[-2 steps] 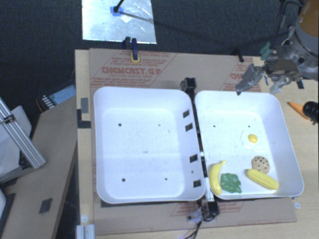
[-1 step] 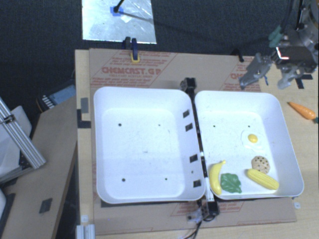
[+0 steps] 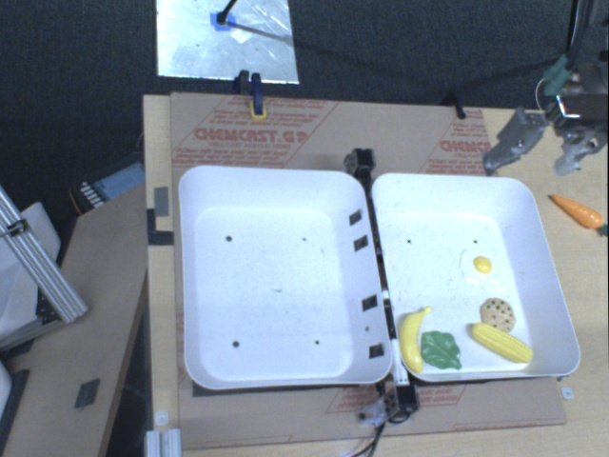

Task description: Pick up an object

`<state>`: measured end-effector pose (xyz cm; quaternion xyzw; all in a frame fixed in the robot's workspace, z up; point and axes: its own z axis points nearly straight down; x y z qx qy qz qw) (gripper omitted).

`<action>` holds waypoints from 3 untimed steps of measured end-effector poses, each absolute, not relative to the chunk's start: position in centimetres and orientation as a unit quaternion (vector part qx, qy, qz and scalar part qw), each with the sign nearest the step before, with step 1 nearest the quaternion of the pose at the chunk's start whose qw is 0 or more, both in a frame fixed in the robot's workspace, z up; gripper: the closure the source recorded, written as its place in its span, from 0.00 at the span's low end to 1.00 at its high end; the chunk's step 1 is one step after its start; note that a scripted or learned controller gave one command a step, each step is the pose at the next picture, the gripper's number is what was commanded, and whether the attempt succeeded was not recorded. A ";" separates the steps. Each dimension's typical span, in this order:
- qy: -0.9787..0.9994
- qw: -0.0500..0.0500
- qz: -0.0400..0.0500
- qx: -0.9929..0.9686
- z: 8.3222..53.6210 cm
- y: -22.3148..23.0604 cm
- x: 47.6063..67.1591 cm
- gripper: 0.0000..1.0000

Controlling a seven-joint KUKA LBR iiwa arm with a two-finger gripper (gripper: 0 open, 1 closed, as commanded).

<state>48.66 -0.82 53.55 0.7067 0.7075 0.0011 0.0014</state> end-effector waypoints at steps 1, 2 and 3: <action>0.707 0.002 0.001 0.707 53.5 -3.6 48.6 0.00; 0.707 0.002 0.001 0.707 53.5 -8.3 48.6 0.00; 0.705 0.001 0.000 0.709 50.2 -15.3 48.6 0.00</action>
